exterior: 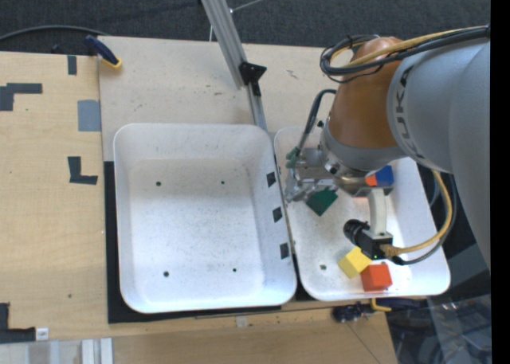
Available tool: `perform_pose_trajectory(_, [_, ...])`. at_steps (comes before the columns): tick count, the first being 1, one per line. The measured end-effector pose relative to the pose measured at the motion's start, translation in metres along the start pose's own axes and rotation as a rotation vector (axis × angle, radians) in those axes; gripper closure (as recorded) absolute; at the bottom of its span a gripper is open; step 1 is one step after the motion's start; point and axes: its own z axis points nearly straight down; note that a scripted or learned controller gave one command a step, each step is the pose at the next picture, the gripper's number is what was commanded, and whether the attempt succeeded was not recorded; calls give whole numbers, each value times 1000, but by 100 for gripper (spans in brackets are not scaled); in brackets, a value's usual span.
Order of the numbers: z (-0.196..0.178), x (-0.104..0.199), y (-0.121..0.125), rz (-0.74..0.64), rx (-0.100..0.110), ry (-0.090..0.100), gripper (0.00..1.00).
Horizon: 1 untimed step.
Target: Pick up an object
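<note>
Blocks lie nearest in the right bin (426,279): an orange block (377,276) touching a yellow block (353,263). Farther back, the pincer (307,187) sits low beside a green block (321,201); whether it grips cannot be told, so nothing looks lifted yet.

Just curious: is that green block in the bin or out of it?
In. The green block lies on the right bin's floor, beside the gripper.
</note>
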Motion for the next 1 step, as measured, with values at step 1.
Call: perform_pose_trajectory(1, [2,44,-6,1,2,0,100])
